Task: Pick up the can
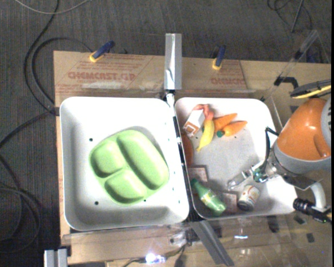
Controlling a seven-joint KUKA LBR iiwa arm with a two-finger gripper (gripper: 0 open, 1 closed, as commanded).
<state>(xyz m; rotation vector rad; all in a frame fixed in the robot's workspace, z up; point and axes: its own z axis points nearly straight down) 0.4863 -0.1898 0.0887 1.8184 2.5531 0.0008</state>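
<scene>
Hovering in the right bin [267,113], the gripper [240,179], its grip state unclear, has one can [247,197] just below and two carrots [229,124] beyond it.

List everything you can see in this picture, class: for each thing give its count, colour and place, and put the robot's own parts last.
bins: 2, white, side by side on the bench
divided plate: 1, green, left bin
banana: 1, yellow, right bin, far end
carrots: 2, orange, beside the banana
small carton: 1, white and orange, right bin, far left corner
bottle: 1, green, right bin, near edge
can: 1, pale, right bin, near edge
clamps: 2, blue and yellow, bench's far edge
gripper: 1, metallic, above the can
arm: 1, grey and orange, right
</scene>
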